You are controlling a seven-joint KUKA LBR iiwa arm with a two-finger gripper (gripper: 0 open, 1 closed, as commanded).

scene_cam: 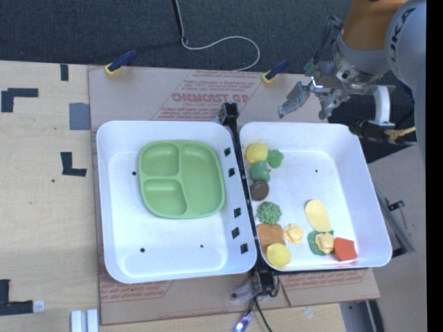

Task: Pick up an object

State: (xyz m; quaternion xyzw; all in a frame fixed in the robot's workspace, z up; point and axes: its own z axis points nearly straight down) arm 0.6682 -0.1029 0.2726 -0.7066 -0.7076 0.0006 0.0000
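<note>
Below gripper (309,106): toy food (259,171), apart.

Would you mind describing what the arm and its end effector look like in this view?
The arm is a rounded grey body with a broad orange band above the wrist. Below that sits a cluster of dark and silvery metal parts, ending in the end effector, whose slim grey fingers look metallic.
</note>
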